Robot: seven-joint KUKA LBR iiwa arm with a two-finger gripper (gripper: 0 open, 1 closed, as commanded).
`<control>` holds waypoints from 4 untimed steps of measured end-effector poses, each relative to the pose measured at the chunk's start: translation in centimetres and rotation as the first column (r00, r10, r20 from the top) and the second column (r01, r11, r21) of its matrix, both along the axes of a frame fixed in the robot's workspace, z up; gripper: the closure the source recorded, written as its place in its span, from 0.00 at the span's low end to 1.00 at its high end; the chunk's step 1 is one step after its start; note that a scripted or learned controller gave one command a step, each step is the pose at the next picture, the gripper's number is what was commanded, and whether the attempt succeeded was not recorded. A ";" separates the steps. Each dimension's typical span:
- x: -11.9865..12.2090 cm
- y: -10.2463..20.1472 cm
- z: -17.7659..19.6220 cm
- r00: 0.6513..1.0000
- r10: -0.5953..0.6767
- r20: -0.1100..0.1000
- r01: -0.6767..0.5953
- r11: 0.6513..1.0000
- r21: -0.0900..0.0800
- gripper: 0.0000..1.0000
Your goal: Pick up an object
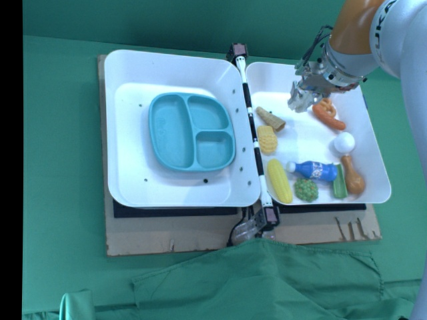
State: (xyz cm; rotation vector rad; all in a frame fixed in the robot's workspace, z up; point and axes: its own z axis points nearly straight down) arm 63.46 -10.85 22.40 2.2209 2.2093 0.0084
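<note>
Lying in your right bin [373,135], the toy carrot [328,114] sits just beside the pincer [300,99], which hovers over the bin's far end; you cannot tell its state. A teal divided plate [192,131] rests in the left bin [133,72].

— What lies left of the hand [301,97] in the view?
— A white bin [133,62], with a teal three-compartment plate [192,131] lying flat in its middle, well apart from the hand.
— And between the two?
— A black-and-white bar [248,112] along that bin's right rim, near the hand.
— Underneath?
— Brown cardboard [167,235] on the green surface [60,145]. A rumpled green cloth [267,279] overlaps its front edge, far from the hand.
</note>
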 end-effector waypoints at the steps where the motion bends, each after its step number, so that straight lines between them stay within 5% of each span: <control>1: -4.4 -4.0 1.3 1.000 -0.003 -0.008 0.003 1.000 0.000 1.00; 2: -4.1 -3.8 2.5 1.000 -0.002 0.000 0.002 1.000 -0.001 1.00; 3: -4.1 -3.8 2.5 1.000 -0.002 -0.001 0.002 1.000 -0.001 0.00; 4: -4.0 -3.9 3.8 1.000 -0.005 0.005 0.005 1.000 -0.003 1.00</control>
